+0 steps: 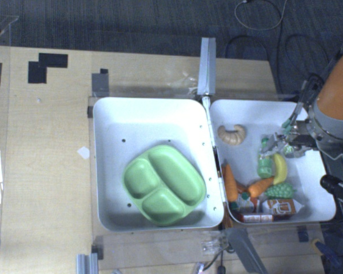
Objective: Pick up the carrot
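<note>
Bench (46, 153) with two shallow white bins side by side. The left bin (108, 153) holds a green divided plate (163, 182), and the right bin (317, 170) is crowded along its near half. The arm (338, 96) reaches in from the right, and its gripper (277, 144) hangs over the middle of the right bin, above a green piece (265, 167) and a banana (280, 167). We cannot tell from this slant whether the gripper is spread or pressed together, and nothing is visibly held in it. We take the carrot (260, 185) to be the orange taper lying on a diagonal near the front of the right bin. It sits just in front of the banana, with a green cluster (280, 191) touching its right end and a brown carton (280, 208) just beyond. A second orange piece (229, 182) lies along the wall between the bins and may also be a carrot; we cannot tell. A croissant (232, 134) sits well apart at the back. In our judgement the step in hand is the approach. To do it well we shift toward the front of the bin, turn the wrist so the jaws close across the taper and not along it, and aim mid-body. The descent should stay clear of the banana and the green cluster.
</note>
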{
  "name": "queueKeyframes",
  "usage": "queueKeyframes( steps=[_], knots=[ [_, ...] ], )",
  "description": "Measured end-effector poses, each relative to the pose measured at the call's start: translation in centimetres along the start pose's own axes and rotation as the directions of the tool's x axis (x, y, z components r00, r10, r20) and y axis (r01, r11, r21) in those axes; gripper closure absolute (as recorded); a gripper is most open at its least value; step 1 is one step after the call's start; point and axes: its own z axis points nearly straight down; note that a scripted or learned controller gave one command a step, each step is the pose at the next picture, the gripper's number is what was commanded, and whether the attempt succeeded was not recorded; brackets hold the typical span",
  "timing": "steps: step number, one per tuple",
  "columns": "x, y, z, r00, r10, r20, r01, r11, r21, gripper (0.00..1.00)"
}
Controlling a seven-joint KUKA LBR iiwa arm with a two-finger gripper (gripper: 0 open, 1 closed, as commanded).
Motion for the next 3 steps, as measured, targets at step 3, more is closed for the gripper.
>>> queueKeyframes(
  steps=[3],
  knots=[
    [13.1,-1.9,6.7,0.896,-0.443,0.0,0.443,0.896,-0.001,0.0]
  ],
)
